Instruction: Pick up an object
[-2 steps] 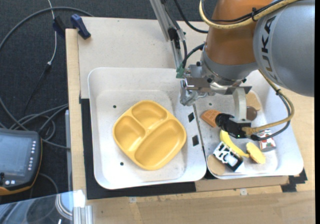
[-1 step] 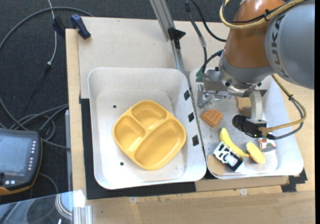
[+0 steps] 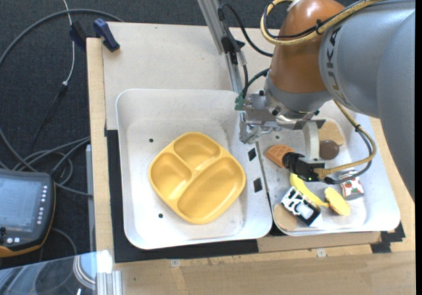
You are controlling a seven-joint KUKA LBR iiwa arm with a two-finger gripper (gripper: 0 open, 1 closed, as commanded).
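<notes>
The arm (image 3: 343, 43) reaches in from the right and hangs over the seam between the two bins, its gripper (image 3: 254, 130) low above the inner edge of the right bin (image 3: 382, 211). Whether the tool is open or closed cannot be told at this slant, and nothing is seen held in it. The candidates for picking lie in the right bin: an orange cone-shaped piece (image 3: 278, 153) just beside the gripper, a brown round piece (image 3: 328, 149) farther right, a yellow banana-like toy (image 3: 307, 191) toward the front, a yellow wedge (image 3: 337, 202) beside it, a small red-and-white box (image 3: 352, 188), and a black-and-white block (image 3: 300, 208) at the front edge. The left bin (image 3: 132, 155) bears a yellow divided plate (image 3: 197, 177) lying flat. The step in hand appears to be the approach, before any grasp. The next move likely calls for a short shift toward the orange piece, a straight descent clear of the bin wall, and closure around that one piece apart from its neighbours.
</notes>
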